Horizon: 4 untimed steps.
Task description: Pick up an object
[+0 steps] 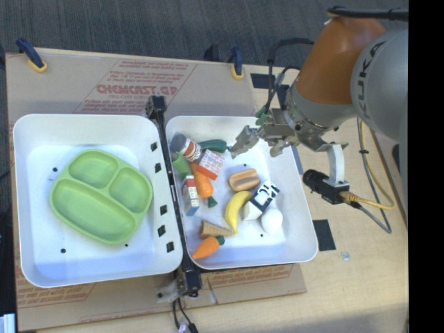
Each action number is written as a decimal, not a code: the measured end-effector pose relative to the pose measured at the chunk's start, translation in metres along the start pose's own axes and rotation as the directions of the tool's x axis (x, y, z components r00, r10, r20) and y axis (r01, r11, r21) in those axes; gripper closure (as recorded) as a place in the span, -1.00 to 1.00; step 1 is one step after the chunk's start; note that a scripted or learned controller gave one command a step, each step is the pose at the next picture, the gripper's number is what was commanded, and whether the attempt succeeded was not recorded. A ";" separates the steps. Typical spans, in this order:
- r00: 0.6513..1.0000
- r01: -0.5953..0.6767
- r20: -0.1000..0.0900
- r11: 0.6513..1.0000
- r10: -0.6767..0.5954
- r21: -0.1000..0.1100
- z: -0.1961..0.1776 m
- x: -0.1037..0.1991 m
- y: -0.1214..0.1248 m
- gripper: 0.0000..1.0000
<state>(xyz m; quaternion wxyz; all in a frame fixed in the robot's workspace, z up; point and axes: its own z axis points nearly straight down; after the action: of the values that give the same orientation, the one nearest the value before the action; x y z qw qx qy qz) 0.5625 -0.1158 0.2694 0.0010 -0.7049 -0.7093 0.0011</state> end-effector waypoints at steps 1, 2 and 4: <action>1.000 0.000 0.000 1.000 0.000 0.000 0.000 0.000 0.000 -1.00; 1.000 -0.001 0.002 1.000 0.001 -0.004 -0.085 -0.020 -0.025 -1.00; 1.000 0.002 0.002 1.000 -0.002 -0.003 0.178 -0.077 0.006 -1.00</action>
<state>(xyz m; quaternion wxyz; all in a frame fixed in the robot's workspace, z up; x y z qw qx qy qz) 0.5683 -0.1931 0.0917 -0.0007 -0.7042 -0.7100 0.0008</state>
